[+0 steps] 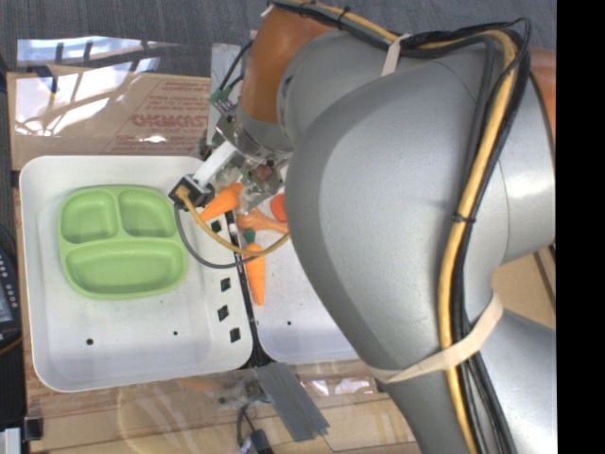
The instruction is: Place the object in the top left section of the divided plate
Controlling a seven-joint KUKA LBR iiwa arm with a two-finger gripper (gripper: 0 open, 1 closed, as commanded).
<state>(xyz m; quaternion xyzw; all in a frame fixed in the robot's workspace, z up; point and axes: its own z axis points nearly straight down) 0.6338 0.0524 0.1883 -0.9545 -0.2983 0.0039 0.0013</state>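
A green divided plate (121, 242) lies in the left white bin (57, 348), with two small sections at its top and one long section below; all three look bare. My gripper (230, 185) hangs over the seam between the two bins, just right of the plate's upper right corner. An orange carrot-like piece (221, 200) sits right at the gripper's tip, but I cannot make out whether it is held. The big grey arm hides most of the right bin.
More orange pieces lie by the bin seam: one long one (256, 280) lower down and others (262, 220) under the wrist. A yellow cable (203, 227) loops beside the plate. Cardboard (142, 112) lies behind the bins.
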